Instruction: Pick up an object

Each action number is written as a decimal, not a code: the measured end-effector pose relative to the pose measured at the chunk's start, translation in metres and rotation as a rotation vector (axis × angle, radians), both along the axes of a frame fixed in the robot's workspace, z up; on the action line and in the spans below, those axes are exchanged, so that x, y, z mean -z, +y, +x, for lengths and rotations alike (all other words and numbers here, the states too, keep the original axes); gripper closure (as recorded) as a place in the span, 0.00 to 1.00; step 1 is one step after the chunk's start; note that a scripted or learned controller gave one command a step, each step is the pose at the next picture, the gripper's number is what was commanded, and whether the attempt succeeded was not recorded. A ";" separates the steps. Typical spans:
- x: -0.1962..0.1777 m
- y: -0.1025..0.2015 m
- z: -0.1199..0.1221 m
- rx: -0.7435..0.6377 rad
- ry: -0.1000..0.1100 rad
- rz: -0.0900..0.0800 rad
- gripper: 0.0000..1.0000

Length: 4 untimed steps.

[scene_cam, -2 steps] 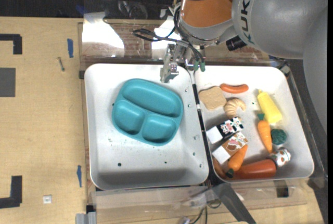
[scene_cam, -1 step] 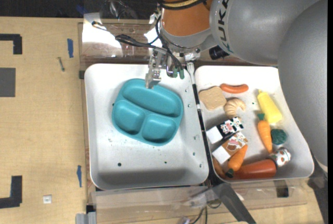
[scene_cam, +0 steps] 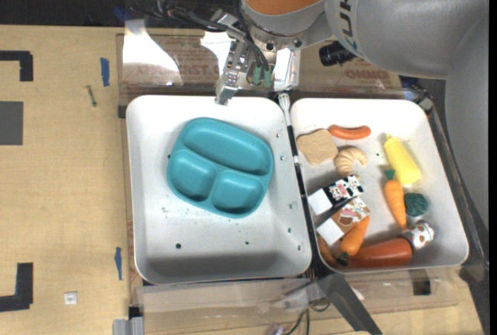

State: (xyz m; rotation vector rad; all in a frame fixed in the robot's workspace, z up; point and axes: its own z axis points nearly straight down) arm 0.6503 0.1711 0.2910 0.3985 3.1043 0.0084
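Two bins (scene_cam: 147, 170). One teal tray (scene_cam: 220, 165) in the left bin. The right bin (scene_cam: 443, 170) holds two carrots (scene_cam: 395, 201), one sausage (scene_cam: 349, 132), one corn cob (scene_cam: 401, 158), one bread slice (scene_cam: 317, 146).

The grey arm (scene_cam: 411, 7) bears black letters "KU", cut off by its curve.

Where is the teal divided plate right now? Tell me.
The teal divided plate lies alone in the left bin, toward its far side, below the gripper that hangs over the bin's far rim.

The grey arm (scene_cam: 404, 7) hangs with its gripper (scene_cam: 247, 77) pointing down.
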 end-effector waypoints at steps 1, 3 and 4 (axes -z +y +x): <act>0.020 0.041 -0.018 -0.019 0.011 -0.002 1.00; 0.016 0.054 0.007 0.101 0.002 0.001 1.00; 0.026 0.053 0.006 0.225 0.010 0.000 1.00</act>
